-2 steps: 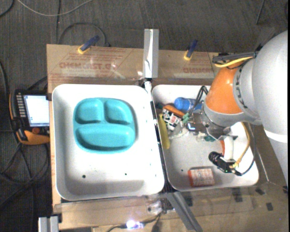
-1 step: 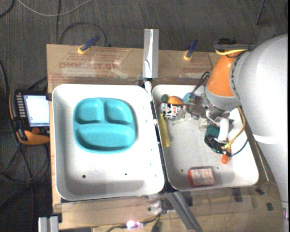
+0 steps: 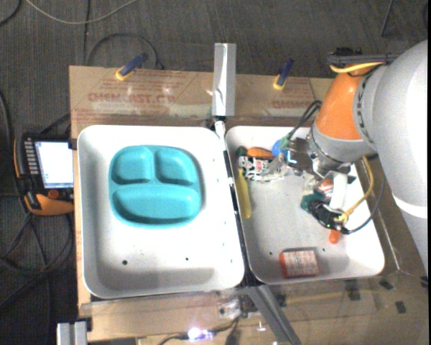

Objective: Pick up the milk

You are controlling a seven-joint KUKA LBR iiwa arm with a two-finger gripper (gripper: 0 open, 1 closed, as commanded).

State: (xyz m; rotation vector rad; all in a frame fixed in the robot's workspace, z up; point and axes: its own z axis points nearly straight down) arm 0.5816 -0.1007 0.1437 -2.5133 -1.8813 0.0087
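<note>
A small white carton with dark print, which looks like the milk, lies at the back left of the right bin. The gripper reaches in from the right and sits low, right beside the carton's right side, touching or nearly touching it. The grey wrist with its orange band hangs over the bin's back right part. Whether the carton is between the jaws is too small to tell.
A yellow banana lies along the right bin's left wall. An orange item sits behind the carton. A reddish-brown box rests near the front. Small mixed items lie under the wrist. The left bin holds a teal divided plate.
</note>
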